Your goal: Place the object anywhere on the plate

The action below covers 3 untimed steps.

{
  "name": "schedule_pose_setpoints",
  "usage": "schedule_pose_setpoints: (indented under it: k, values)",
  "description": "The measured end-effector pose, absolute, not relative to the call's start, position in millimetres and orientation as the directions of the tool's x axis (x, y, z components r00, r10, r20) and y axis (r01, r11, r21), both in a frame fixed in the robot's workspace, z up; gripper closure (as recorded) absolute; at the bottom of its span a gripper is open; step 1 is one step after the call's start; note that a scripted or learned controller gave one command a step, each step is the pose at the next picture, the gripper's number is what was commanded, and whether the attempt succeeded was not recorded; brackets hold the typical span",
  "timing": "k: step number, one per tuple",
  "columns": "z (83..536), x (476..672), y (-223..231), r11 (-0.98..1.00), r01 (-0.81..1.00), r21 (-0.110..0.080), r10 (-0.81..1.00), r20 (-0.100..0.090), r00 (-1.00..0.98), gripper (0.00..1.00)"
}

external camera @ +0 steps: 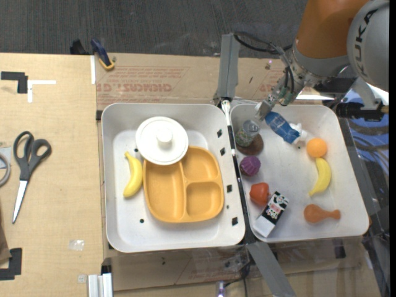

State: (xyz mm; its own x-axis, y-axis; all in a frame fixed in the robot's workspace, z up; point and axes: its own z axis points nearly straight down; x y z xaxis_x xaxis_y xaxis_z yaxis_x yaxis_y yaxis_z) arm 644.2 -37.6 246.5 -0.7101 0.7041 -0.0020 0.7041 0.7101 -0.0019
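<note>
A yellow divided plate [184, 184] lies in the left bin [114, 215], and a white round lid [161, 140] overlaps its upper left corner. My gripper [265, 111] hangs over the back of the right bin [349, 218]. Its tip is at the upper left end of a blue bottle [282, 127], which lies flat with its white cap pointing right. I cannot tell whether the tip touches the bottle. Just below the tip, a small clear cup [250, 129] sits on a brown round object [249, 143].
The right bin also holds a purple fruit [250, 165], a red fruit [259, 192], a milk carton [271, 213], an orange [316, 148], a banana [320, 176] and a drumstick [320, 213]. Another banana [132, 175] lies left of the plate. Scissors [26, 166] lie on the bench.
</note>
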Motion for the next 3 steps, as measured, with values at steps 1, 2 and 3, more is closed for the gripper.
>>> schedule_pose_setpoints:
  k: [1, 2, 3]
  values:
    - [190, 616.7, 18, 0.450, 0.893, -0.004, 0.893, 0.001, -0.450, 1.00]
    - [190, 529.5, 85, 0.574, 0.819, -0.004, 0.819, 0.001, -0.574, 1.00]
    - [259, 513.2, 168, 0.609, 0.793, -0.003, 0.793, -0.001, -0.609, 1.00]
